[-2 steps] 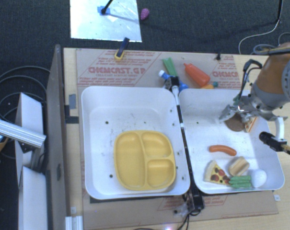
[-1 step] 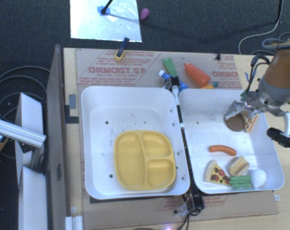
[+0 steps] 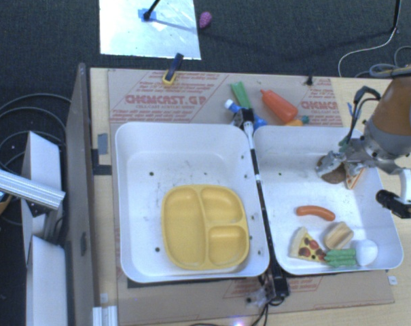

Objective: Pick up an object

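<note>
The gripper (image 3: 332,163) is low over the back of the right bin (image 3: 287,155), reaching in from the right. Directly under and touching its tip is a brown, rounded piece (image 3: 336,176), and a thin tan wedge (image 3: 355,176) leans just to the right of that. Whether the brown piece is between the gripper's tips is hidden by the metal head. Further forward in the same bin are a red sausage (image 3: 315,212), a bread roll (image 3: 338,235), a pizza slice (image 3: 306,244), a green toy (image 3: 340,257) and a white egg (image 3: 365,252).
A yellow divided plate (image 3: 205,226) lies in the left bin (image 3: 144,155). Behind the bins, on the board, are an orange carrot (image 3: 278,106), a green piece (image 3: 239,92) and a blue piece (image 3: 234,106). A black clip rail (image 3: 254,168) joins the bins.
</note>
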Robot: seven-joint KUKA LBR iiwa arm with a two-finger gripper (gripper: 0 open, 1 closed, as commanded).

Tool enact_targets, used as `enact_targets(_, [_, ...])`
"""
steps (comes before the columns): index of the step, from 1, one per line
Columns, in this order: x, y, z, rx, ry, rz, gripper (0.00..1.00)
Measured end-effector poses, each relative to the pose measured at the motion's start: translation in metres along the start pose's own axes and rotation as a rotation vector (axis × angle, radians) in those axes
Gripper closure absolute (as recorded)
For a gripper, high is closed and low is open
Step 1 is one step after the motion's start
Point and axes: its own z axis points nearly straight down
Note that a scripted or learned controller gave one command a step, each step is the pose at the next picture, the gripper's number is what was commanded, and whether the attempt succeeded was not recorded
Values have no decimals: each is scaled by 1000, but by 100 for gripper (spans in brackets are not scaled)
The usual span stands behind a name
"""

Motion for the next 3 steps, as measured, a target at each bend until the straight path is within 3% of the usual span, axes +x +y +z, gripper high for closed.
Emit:
enact_targets(1, [4,14,23,0,8,-6,0])
enact_targets(2, [1,15,10,-5,1,-6,100])
enact_targets(3, [-1,3,-5,2,-1,1,100])
